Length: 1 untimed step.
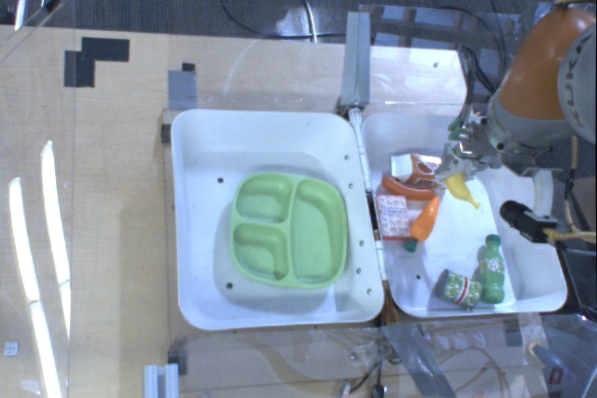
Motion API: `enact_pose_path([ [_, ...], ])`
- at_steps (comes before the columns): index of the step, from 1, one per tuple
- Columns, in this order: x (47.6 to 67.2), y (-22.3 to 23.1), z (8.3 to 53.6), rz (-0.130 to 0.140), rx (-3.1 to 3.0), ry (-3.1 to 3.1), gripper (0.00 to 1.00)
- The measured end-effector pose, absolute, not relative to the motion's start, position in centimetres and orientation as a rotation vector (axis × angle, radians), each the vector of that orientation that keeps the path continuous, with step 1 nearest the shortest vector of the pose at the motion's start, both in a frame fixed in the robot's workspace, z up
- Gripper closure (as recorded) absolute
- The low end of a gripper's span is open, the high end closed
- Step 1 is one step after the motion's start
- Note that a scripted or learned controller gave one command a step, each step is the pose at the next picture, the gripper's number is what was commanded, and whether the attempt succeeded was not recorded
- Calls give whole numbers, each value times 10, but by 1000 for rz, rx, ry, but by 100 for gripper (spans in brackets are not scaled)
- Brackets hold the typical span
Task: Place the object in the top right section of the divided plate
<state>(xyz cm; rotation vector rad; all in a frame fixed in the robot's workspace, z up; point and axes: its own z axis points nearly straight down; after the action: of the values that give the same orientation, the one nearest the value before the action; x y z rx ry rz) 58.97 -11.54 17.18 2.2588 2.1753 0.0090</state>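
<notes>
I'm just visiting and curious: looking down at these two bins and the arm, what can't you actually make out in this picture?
- Gripper, camera view: the arm's wrist covers it, so whether it is open or shut is unclear.
- Yellow toy: too small to tell whether it is held or lying in the right bin.
- Red packet: print too small to read.
- Small can beside the green bottle: label blurred.
- Green divided plate: section depths unclear.
</notes>
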Motion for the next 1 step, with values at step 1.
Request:
enact_pose_path([
  [1, 544, -42, 186, 7, 2204, 2233, 100],
])
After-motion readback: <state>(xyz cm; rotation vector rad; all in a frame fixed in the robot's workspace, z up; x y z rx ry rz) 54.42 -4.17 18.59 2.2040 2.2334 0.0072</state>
